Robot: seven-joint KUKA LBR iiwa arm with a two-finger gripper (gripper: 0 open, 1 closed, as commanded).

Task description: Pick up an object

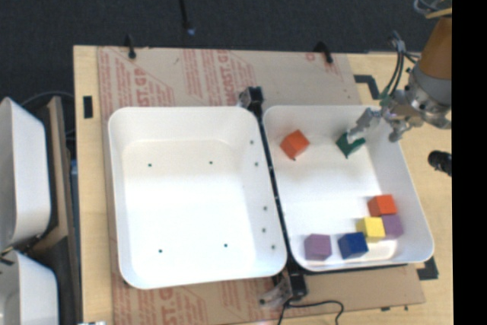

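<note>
The right bin (396, 164) holds several small blocks. An orange cube (295, 144) lies near its back left. A green block (350, 144) sits near the back wall, right by the tip of one finger (364, 121). My gripper (379, 127) hangs over the bin's back right corner with its two fingers spread, open. The green block is beside the left finger, not between the two. In the front right corner lie a red-orange cube (383, 205), a yellow cube (374, 227), a purple cube (393, 224), a blue cube (352, 244) and another purple cube (318, 246).
The left bin (122, 164) stands beside the right one, their walls meeting along a ridge (268, 179). The arm's orange band (437, 49) is at the right edge. Black clips (251, 96) hold the bins at the back.
</note>
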